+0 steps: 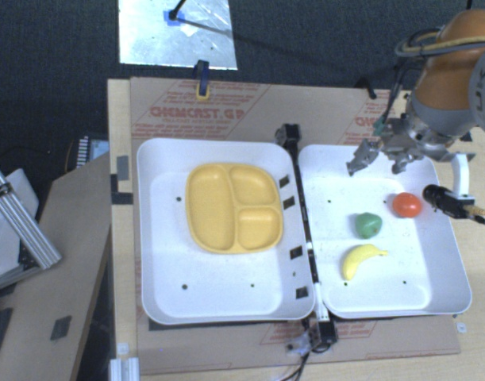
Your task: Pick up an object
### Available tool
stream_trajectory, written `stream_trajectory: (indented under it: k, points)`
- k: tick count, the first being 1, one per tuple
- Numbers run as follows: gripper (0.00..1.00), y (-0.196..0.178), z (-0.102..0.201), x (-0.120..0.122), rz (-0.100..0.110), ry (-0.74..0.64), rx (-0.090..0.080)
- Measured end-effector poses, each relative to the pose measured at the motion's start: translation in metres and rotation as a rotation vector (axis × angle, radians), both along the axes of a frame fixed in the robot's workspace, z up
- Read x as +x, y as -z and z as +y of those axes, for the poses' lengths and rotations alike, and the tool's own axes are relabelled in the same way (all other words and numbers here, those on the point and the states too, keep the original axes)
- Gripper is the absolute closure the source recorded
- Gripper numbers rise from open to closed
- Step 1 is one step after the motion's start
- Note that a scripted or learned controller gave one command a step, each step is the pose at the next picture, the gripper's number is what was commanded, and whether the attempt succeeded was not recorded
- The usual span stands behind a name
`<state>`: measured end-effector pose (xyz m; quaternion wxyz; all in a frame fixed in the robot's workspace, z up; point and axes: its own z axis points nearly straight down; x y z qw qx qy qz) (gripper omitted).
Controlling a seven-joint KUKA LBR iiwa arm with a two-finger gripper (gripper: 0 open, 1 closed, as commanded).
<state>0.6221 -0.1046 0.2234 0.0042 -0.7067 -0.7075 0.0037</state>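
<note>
Two shallow white smooth plastic bins (171,292), matt yellow plastic divided plate (232,207), glossy yellow plastic banana (361,259), green plastic pepper (368,225), shiny red plastic tomato (406,205), brown printed cardboard sheet (226,113) over the desk, crinkled silvery foil sheet (178,22)

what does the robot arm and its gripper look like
The arm is grey with a rounded orange band above the wrist. Dark cables loop beside that band. The gripper is grey metal, with two thin, dark-tipped fingers.

The brown board (226,105) under the bins reads "CHEMCAST GP" in red print
</note>
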Motion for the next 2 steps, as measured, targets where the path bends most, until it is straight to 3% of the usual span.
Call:
stream_trajectory:
  k: [1,2]
  points:
    - [0.0,-0.007,0.0,0.002,-0.012,-0.002,-0.001]
    - [0.0,0.049,-0.006,-0.004,-0.009,0.001,-0.001]
